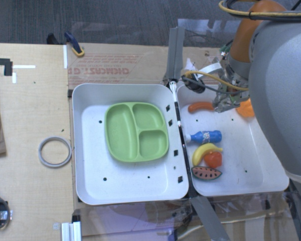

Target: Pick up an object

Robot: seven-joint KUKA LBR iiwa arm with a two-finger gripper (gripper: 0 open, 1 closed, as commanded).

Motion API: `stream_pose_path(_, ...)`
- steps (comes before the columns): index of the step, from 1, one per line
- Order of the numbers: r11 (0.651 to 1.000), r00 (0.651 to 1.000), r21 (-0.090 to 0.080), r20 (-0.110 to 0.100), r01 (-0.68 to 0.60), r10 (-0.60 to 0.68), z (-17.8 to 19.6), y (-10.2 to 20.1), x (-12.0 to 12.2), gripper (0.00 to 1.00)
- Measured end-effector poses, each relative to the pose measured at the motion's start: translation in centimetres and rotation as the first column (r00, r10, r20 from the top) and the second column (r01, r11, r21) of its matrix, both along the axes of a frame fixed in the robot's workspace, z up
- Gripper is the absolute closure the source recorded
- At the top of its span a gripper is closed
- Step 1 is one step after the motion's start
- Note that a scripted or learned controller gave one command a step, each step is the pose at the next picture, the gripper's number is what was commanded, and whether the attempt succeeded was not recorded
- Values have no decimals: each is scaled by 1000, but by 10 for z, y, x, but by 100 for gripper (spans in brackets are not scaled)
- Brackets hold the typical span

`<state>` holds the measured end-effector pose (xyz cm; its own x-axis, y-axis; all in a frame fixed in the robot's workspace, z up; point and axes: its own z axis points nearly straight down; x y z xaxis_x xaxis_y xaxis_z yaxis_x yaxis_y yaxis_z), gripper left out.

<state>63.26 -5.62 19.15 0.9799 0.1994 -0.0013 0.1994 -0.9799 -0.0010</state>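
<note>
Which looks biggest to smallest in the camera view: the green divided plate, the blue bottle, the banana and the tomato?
1. green divided plate
2. blue bottle and banana: they look alike in size, so no ranking between them
3. tomato

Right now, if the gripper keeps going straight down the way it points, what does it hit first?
Probably the hot dog: the gripper hangs just to its right, so it may instead land on the bare bin floor beside it. Depth is hard to judge from this slant.
</note>
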Motion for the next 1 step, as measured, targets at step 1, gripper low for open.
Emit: stream_pose_path(1, 999, 999, -1, -3, -47, 47, 8, -82, -4, 100)
